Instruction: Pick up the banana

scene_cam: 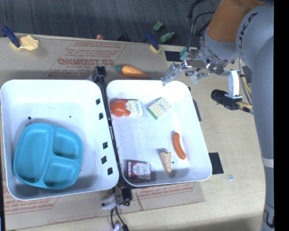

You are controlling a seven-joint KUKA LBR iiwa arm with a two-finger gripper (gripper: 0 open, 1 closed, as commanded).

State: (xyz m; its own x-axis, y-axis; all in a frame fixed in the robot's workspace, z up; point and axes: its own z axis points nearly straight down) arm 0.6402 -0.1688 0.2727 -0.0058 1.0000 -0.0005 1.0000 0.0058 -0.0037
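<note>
I cannot make out a sure banana; my best guess is the pale tapered piece [166, 161] at the right bin's [198, 129] front, just beside the sausage [179, 145]. I judge it light, soft and smooth, best taken gently across its middle. Whether my fingers [172, 74], over the bin's far rim, are open or closed, I cannot tell.

My arm [250, 28] runs off the top and right edges. My claw [176, 73] is too blurred over the right bin's [195, 129] far corner to read its fingers. The dark packet [137, 170] at the near wall carries print too small to read.
</note>
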